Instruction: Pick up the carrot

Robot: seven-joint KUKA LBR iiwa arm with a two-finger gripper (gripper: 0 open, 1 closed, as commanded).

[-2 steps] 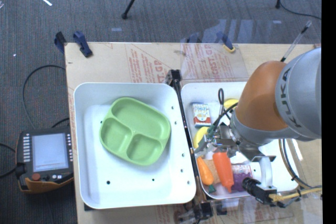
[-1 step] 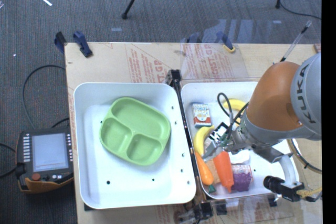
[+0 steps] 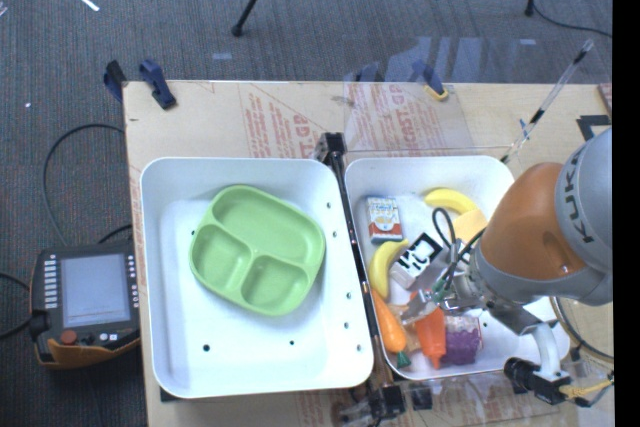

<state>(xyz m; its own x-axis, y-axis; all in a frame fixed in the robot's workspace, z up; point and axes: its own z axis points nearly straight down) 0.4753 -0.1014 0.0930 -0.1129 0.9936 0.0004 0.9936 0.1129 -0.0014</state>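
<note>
The carrot (image 3: 388, 321), orange with a green end toward the front, lies along the left wall of the right bin (image 3: 495, 165), near its front. My gripper (image 3: 432, 293) hangs low over the middle of that bin, just right of and slightly behind the carrot. It is above an orange-red piece (image 3: 431, 337). The grey arm with its orange band (image 3: 530, 225) covers the bin's right half. I see nothing held between the fingers.
Around the carrot lie a banana (image 3: 381, 265), a small snack box (image 3: 383, 218), a black-and-white item (image 3: 418, 255), a yellow piece (image 3: 455, 204) and a purple object (image 3: 463, 340). The left bin (image 3: 170, 315) holds a green divided plate (image 3: 258, 250).
</note>
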